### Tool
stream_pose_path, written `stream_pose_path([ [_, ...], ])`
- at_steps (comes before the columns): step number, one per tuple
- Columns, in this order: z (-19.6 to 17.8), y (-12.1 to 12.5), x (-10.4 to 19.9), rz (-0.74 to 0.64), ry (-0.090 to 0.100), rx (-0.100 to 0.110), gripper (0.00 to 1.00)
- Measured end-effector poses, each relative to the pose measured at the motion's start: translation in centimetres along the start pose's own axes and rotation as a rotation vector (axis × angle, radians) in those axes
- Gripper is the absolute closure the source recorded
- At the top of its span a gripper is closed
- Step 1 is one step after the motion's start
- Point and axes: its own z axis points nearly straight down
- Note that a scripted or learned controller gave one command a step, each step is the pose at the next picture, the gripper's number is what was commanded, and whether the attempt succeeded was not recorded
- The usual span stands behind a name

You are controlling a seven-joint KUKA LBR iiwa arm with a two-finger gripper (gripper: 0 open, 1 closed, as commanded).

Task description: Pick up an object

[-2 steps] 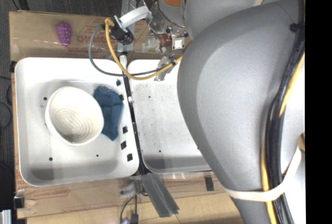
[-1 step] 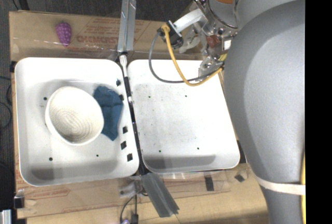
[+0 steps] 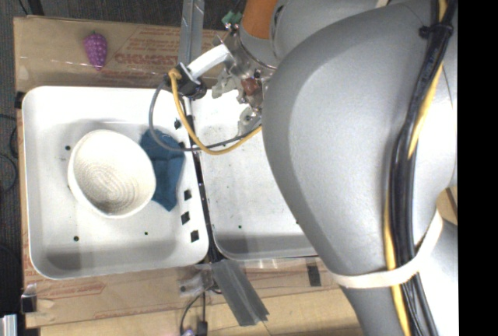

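Note:
A round white woven bowl or cap (image 3: 113, 173) lies in the left bin (image 3: 47, 249). A crumpled blue cloth (image 3: 165, 167) rests against its right side. My gripper (image 3: 243, 97) hangs over the far end of the right bin (image 3: 241, 202), just right of the divider, apart from both objects. The large grey arm covers most of the right bin. A white-sleeved yellow cable (image 3: 191, 105) loops from the wrist down over the divider towards the cloth.
A small purple grape-like cluster (image 3: 95, 49) lies outside the bins on the cardboard bench top at the far left. A grey metal bracket (image 3: 191, 23) stands at the far end of the divider and another (image 3: 237, 292) at the near end.

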Motion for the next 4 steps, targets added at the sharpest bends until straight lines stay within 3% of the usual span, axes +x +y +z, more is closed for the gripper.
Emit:
stream_pose_path([
  [1, 4.9, 6.9, -2.5, -0.168, 0.0, 0.005, 0.0],
  [2, -0.6, 10.6, -4.3, -0.216, 0.005, 0.002, 0.0],
  [3, 7.0, 21.4, -5.1, -0.375, 0.004, 0.003, 0.0],
  [4, -12.6, 20.7, -5.4, -0.517, 0.007, 0.0, 0.0],
])
